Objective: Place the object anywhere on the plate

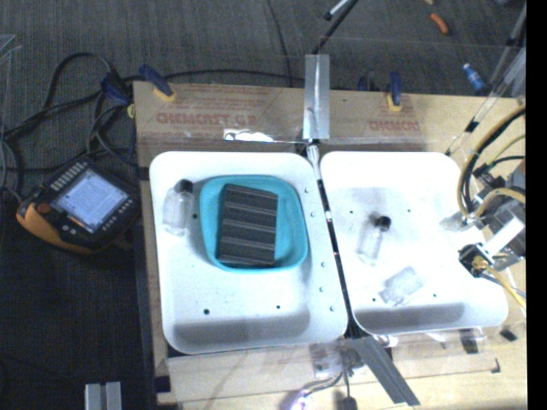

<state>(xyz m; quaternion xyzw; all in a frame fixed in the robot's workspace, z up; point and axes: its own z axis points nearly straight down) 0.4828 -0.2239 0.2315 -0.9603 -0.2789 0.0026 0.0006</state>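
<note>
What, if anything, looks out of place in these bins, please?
The left bottle and the right bottle lie on their sides, the left one beside the blue plate, not on it. A dark ridged block sits on the plate.

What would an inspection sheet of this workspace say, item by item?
Surface: wooden bench bearing a left bin and a right bin, both white.
Job's things: blue plate in left bin; dark ridged block lies on it.
Clutter: capped clear bottle beside plate; second bottle and clear plastic piece in right bin.
Claw: claw at right bin's right rim.
Cables: yellow cables by arm; black cables on floor.
Surroundings: dark carpet; pendant with lit screen.
</note>
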